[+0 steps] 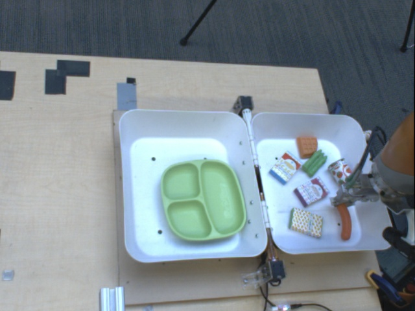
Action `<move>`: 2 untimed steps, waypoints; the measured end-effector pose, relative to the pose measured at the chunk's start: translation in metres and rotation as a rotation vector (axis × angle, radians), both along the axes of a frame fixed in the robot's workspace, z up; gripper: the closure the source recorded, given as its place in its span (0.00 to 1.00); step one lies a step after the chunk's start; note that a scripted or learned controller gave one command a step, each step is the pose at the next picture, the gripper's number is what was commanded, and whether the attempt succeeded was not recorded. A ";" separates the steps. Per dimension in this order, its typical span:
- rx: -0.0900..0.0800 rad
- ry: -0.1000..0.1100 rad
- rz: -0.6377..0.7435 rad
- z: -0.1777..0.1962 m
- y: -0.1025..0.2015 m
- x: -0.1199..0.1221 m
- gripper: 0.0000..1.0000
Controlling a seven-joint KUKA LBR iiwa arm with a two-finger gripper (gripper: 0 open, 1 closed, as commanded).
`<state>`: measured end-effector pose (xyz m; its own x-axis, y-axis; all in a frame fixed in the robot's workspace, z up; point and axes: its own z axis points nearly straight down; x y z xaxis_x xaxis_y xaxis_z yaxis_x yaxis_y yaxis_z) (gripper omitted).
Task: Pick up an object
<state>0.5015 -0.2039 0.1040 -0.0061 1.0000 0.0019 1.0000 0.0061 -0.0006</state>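
Dark carpet surrounds a pale wooden worktop [58,173] carrying two shallow white bins side by side. At nine o'clock from the centre seam, the left bin [139,173] holds a green three-compartment plate [203,199]. The right bin [350,135] holds the candidates for picking: an orange block [307,145] toward twelve o'clock, a green bean-like piece [314,162] just below it, a small blue-and-white packet [284,168] toward ten o'clock, a dark red packet [311,191] near the middle, a speckled yellow packet [306,222] at six o'clock, a small printed can [339,170] at the three o'clock side, and a red sausage [345,222] toward four o'clock. The grey arm reaches in from three o'clock, and its gripper [347,199] hovers low over the bin's right side, just above the sausage's upper end and below the can. Whether the jaws are apart or together cannot be told from this angle, and nothing is visibly between them. The approach appears to be in hand, with no object yet lifted. Next, the jaws would probably need to settle squarely across the sausage, close, then rise.
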 end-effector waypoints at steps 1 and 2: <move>-0.001 -0.001 -0.001 0.075 0.069 0.031 1.00; -0.001 0.001 -0.001 0.078 0.158 0.013 1.00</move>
